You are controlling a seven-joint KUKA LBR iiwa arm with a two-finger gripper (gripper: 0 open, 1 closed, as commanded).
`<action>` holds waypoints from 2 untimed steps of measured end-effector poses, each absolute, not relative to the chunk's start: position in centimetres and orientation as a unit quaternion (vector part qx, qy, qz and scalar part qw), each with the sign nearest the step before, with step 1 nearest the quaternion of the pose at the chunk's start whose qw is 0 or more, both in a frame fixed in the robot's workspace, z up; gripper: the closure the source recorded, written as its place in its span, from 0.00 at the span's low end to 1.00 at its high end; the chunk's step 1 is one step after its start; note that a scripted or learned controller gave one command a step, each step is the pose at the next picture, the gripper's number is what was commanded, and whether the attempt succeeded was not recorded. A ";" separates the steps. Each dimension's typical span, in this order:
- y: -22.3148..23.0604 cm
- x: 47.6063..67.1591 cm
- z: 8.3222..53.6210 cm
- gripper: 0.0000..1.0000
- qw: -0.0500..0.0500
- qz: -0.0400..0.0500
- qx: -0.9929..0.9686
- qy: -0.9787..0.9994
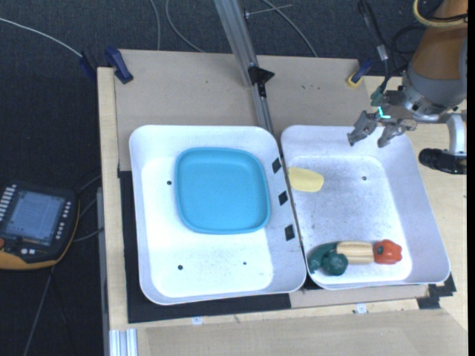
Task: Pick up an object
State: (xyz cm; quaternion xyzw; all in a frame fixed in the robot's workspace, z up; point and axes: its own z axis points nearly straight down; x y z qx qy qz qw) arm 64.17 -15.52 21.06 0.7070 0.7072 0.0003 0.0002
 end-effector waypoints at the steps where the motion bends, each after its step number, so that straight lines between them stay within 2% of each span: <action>1: -15.5 64.2 21.1 0.00 0.000 0.000 0.707 0.707; 2: -16.3 64.2 16.5 0.00 -0.001 -0.001 0.707 0.707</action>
